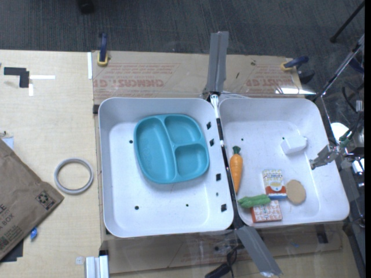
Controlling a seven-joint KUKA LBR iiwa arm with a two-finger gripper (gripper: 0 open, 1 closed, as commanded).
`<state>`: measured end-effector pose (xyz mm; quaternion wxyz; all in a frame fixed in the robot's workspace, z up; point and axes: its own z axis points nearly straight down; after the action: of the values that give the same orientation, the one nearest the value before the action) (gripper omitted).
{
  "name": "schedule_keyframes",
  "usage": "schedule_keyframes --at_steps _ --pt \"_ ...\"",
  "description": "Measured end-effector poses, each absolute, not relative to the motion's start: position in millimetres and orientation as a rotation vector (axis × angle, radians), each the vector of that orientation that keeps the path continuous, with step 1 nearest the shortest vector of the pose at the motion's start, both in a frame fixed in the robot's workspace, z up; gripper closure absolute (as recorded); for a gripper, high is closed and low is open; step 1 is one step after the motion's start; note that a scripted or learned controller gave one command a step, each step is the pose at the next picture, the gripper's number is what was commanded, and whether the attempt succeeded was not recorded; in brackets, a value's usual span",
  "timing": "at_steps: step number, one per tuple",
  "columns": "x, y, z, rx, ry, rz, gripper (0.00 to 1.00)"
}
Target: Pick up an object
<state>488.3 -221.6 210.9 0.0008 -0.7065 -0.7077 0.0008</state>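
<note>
One fixed camera looks down aslant on both white bins point(110, 172) from above.

Dark grey carpet point(174, 10) lies beyond the pale wooden bench point(46, 132).

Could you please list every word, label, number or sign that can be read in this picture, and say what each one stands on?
"BOX": dark print on the brown paper bag at the left edge, cut off by the frame.
Red lettering on the cardboard sheet behind the bins: upside down and blurred, not readable.
Print on the small red and white card box in the right bin: too small to read.
Second red card below it: unreadable too.
</note>
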Motion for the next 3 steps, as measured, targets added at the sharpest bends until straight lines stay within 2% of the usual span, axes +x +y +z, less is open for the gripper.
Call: schedule_keyframes --at_steps 1,2,3 --pt "482.4 -145.0 95.1 -2.336 -2.114 -0.008 0.0" --pt "479.5 -145.4 99.9 -2.334 -2.102 0.002 1.0" --pt "479.8 -146.1 108.5 -2.336 -2.098 0.003 1.0"
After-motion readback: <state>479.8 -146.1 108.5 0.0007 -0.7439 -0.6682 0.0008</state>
